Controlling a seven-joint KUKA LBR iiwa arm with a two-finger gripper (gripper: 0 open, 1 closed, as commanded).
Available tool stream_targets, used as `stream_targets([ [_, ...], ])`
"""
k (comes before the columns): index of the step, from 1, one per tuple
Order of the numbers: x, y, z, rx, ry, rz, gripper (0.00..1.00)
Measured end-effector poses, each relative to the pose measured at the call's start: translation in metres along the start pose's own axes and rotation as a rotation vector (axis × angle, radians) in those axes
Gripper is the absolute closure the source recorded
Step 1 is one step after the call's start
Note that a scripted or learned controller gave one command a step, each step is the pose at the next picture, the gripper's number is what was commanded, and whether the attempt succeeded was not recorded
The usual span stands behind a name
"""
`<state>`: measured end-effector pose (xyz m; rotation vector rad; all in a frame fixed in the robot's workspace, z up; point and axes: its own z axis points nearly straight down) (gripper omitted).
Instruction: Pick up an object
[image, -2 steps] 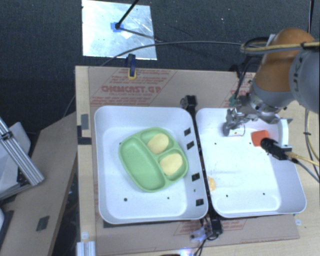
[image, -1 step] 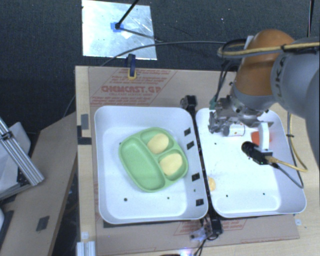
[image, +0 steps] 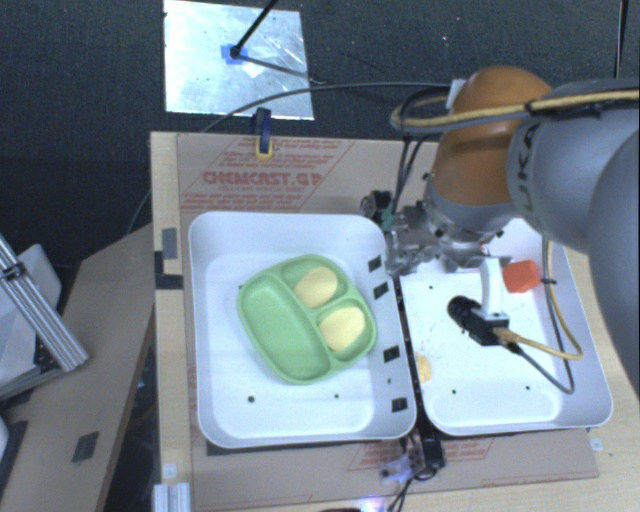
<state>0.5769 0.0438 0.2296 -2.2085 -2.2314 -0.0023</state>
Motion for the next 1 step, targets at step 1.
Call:
stream_targets([
  [1,0.0395,-0.0259,0.0117,0.003,-0.001,0.001,1.0],
])
